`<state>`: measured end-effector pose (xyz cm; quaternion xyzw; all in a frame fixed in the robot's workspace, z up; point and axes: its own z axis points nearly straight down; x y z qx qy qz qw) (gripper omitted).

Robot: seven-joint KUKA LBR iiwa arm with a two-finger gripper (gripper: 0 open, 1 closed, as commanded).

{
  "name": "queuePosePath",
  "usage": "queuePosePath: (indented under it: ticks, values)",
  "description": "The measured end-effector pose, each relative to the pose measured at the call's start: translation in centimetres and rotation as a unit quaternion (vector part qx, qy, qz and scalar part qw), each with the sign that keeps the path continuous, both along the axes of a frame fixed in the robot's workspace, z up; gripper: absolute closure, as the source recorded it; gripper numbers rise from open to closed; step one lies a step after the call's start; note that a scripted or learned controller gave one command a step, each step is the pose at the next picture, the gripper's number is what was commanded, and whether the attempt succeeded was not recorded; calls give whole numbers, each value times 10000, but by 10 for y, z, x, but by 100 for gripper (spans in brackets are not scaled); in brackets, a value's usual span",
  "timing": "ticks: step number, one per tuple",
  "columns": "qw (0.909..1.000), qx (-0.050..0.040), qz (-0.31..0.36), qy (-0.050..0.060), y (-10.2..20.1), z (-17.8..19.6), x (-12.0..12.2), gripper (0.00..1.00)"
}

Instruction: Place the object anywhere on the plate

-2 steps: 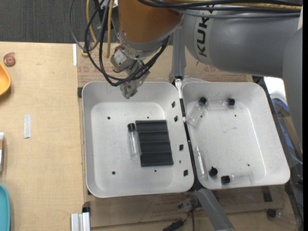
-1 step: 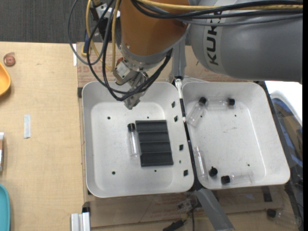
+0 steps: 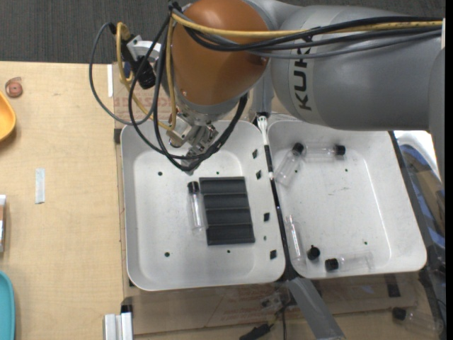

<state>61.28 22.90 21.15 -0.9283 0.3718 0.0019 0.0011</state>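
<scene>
A black ribbed plate lies in the middle of the left bin. A clear tube with a black cap lies on the bin floor, right against the plate's left edge, cap toward the back. My gripper hangs over the back of the left bin, behind the tube and plate and apart from both. The orange wrist band and looping cables cover its upper part. I see nothing held in it.
The right bin holds several clear capped tubes: two near its back and two near its front. An orange object and a teal one lie at the wooden bench's left edge.
</scene>
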Motion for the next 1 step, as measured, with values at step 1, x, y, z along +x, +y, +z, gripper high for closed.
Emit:
queuePosePath:
  ticks: [1]
  values:
    - [9957, -5, 924, 0, -16, -4, -56, 100]
